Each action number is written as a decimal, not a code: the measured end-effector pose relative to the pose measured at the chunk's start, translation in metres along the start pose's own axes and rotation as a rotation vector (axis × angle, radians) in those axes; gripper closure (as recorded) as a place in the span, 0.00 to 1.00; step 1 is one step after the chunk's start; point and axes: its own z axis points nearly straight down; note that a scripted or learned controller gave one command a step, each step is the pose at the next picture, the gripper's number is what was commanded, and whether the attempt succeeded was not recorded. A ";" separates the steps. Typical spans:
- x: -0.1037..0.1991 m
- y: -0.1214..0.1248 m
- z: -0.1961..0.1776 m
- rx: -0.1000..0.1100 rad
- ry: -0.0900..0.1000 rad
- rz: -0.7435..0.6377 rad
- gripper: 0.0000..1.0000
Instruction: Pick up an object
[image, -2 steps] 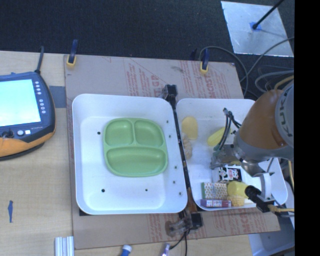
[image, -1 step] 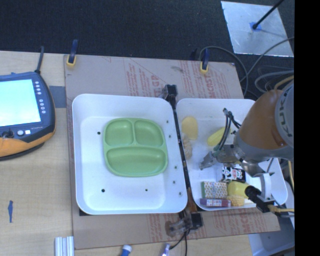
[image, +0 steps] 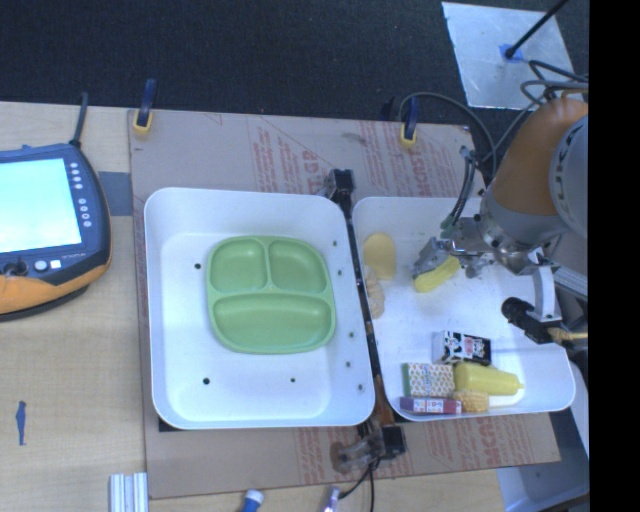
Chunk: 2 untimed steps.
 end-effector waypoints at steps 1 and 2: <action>-0.014 0.009 0.043 0.006 0.001 0.001 0.00; 0.019 0.007 0.043 0.005 0.002 -0.003 0.00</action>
